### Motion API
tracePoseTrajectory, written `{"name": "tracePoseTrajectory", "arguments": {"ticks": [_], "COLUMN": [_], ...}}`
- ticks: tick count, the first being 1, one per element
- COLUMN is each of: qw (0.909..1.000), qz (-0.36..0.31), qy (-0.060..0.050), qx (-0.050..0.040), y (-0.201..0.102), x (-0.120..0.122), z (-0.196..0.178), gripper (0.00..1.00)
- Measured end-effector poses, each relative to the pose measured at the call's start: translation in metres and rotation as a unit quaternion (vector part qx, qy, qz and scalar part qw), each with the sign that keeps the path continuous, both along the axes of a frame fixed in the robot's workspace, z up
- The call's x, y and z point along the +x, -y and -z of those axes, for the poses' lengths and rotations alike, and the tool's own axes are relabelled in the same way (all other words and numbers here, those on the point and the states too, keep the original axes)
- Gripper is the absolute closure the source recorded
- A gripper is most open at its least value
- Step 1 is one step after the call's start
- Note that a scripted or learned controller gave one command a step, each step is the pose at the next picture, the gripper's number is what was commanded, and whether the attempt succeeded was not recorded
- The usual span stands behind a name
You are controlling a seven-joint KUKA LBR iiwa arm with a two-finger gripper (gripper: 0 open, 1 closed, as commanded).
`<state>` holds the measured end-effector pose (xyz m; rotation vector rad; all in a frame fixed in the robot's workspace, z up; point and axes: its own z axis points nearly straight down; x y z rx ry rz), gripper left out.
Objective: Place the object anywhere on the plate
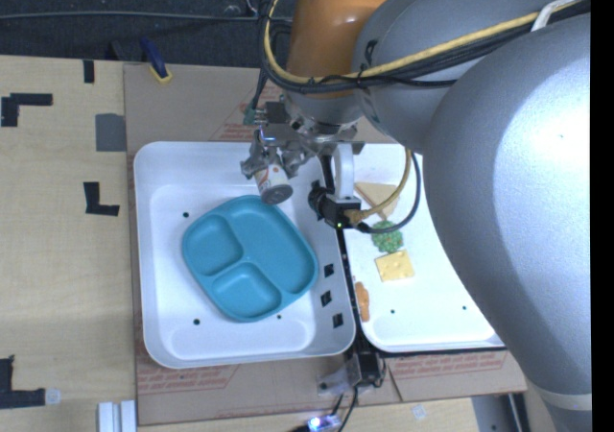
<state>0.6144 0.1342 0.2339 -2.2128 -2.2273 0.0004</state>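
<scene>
The gripper (271, 174) hangs over the upper rim of the blue plate (249, 257) at frame centre; whether its fingers are apart or together cannot be told under the wrist hardware, and nothing can be made out between them. The plate lies in the left bin (158, 228). To the right, well apart from the gripper, the right bin (432, 324) holds a yellow cheese piece (394, 267), a green piece (388, 240) and an orange piece (362, 300). Both bins rest on the worktop (58, 267).

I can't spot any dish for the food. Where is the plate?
The blue three-compartment plastic plate lies in the left white bin, just below the gripper.
</scene>
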Motion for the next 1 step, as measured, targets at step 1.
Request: {"name": "tracePoseTrajectory", "arguments": {"ticks": [1], "qw": [1.0000], "qz": [0.000], "qy": [0.000], "qx": [-0.0006], "y": [-0.0540], "x": [0.0183], "z": [0.0124], "gripper": [1.00]}}
